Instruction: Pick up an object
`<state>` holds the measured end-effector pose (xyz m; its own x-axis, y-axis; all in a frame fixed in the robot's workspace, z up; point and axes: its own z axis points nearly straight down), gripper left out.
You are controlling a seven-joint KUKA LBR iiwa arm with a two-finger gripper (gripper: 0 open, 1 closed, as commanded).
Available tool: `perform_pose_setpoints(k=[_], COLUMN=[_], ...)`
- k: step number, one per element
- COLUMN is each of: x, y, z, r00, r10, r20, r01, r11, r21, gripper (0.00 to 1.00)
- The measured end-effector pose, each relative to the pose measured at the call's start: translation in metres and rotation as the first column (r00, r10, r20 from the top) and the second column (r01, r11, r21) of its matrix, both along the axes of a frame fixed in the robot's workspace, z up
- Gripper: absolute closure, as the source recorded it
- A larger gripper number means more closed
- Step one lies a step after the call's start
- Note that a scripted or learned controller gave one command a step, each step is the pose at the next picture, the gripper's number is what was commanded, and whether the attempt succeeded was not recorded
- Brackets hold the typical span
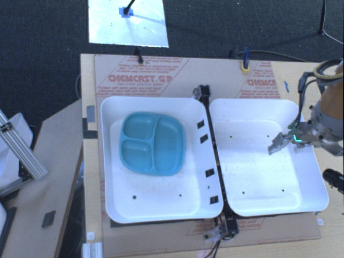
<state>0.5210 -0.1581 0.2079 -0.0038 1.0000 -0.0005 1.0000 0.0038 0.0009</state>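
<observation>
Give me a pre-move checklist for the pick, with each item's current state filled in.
1. Target in sight: ok. The blue divided plate lies flat in the left bin.
2. Plate free of clutter: ok, nothing rests on it.
3. Claw over target: not ok. It sits above the right bin, across the divider from the plate.
4. Claw free of load: ok, nothing visible between its fingers.
5. Finger opening: cannot tell.
6. Path to left bin: ok, only the low divider lies between.

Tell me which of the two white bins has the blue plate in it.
The left bin: the blue plate lies in it, while the claw hangs over the right bin.
</observation>
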Motion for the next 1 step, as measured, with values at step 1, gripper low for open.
perform_pose_setpoints(k=[1], x=[0.0001], y=[0.0000], z=[0.0001], r00=[1.000], r10=[0.000], r20=[0.000], r01=[0.000], r11=[1.000], r21=[0.000], gripper=[0.00])
